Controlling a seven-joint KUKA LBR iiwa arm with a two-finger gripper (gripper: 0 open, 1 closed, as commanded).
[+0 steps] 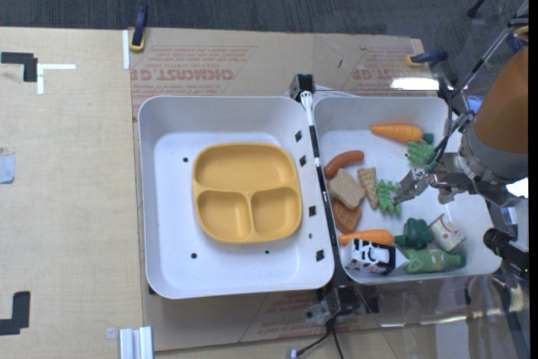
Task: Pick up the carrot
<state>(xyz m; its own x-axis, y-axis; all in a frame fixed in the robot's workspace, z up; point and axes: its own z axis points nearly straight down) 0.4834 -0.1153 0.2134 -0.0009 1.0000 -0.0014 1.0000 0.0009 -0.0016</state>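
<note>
Carrot [397,131] lies at the right bin's [382,108] twelve o'clock edge, clear of clutter, while the gripper [411,186], fingers narrowly parted and holding nothing, hovers mid-bin by broccoli [386,195], so it should shift toward twelve, straddle the carrot's middle crosswise, then descend.

left bin [160,206]: yellow divided plate [247,192] is seen centred | right bin [336,107]: sausage [344,161], bread slice [345,190], broccoli [386,195] are clustered

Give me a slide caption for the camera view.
End effector hovers over toy food in the right bin, near a carrot; yellow plate sits left.
</note>
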